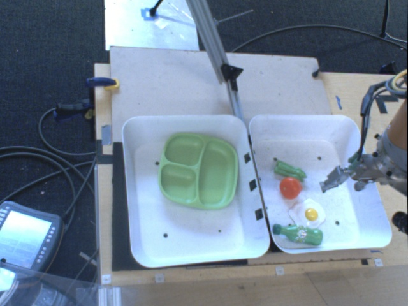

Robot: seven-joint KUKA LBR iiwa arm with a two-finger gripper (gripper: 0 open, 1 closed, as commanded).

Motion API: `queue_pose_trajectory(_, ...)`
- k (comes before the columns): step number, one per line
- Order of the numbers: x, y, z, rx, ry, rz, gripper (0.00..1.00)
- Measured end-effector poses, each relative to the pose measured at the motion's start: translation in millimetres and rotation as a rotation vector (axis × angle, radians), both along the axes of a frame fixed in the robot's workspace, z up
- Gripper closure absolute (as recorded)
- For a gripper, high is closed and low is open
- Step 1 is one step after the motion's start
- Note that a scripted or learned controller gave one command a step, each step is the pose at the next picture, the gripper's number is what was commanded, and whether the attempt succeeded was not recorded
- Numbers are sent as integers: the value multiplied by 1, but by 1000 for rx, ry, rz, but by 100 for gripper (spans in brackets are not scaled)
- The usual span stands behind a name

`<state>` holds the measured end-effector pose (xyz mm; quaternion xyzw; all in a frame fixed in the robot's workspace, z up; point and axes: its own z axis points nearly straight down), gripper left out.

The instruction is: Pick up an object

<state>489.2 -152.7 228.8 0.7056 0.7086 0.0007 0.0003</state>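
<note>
Left white bin (137, 171) holds a glossy green three-compartment plate (199, 171). Right bin (331, 129) holds a green bottle (299, 234), fried egg (309, 214), green pickle-like piece (290, 169), red ball (291, 187) — gripper (338, 177) right of them, fingers' spread unclear.

— What are the surfaces on this bench?

— Two bins (137, 190) of smooth white plastic, faintly speckled, on a pale wooden bench (331, 94) with a matt, scuffed board. The green divided plate (199, 171) is plastic with a soft sheen.

— And the small items?

— All look plastic: a glossy red ball (291, 187), a shiny green bottle (299, 234), a smooth fried egg (310, 213). The gripper (338, 177) looks like dull grey metal; the slanted pole (207, 27) is brushed metal.
</note>
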Motion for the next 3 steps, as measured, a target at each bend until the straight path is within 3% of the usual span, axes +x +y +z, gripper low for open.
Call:
queue_pose_trajectory(1,0,0,0,0,-1,-1,0)
queue_pose_trajectory(3,-3,-10,-87,0,4,-4,0)
